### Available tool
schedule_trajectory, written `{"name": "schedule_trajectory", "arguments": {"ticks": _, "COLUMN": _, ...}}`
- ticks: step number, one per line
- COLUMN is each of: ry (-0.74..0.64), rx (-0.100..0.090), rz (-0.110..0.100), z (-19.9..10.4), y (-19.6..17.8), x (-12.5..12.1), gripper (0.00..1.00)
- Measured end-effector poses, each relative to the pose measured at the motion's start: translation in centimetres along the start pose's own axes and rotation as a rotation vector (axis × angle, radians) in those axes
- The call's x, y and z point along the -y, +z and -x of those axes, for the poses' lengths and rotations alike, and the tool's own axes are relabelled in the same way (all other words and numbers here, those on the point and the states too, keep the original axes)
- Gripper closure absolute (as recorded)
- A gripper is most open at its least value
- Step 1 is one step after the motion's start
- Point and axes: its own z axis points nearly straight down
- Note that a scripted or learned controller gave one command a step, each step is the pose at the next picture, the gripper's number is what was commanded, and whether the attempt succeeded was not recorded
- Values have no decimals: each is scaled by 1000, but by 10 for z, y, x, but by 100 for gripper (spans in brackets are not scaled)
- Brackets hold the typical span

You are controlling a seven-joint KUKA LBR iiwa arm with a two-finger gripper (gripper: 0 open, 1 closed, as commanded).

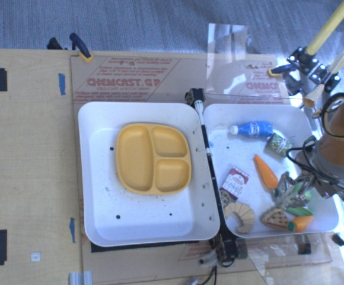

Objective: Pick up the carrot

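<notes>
Carrot (266,171): orange, tapered, lay slanted in the right bin (219,136), centre-right of frame | gripper (292,190) hung just lower right of it; grip unreadable from here | same bin held a blue bottle (252,129), red carton (235,181), croissant (241,214), pizza slice (275,218) | left bin (95,177) held a yellow divided plate (153,158)

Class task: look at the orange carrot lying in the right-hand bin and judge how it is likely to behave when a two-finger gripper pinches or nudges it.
The carrot looks like smooth moulded plastic, so probably stiff and light. Its tapered, rounded body may slip out of a pinch near the thin tip. Lying on its side on the bin floor, it would likely roll in a curve if nudged.
</notes>
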Motion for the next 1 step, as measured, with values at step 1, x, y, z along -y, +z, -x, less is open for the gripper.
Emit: {"name": "schedule_trajectory", "arguments": {"ticks": 1, "ry": 194, "rx": 7, "rz": -8, "z": 41, "y": 6, "x": -44, "gripper": 100}}
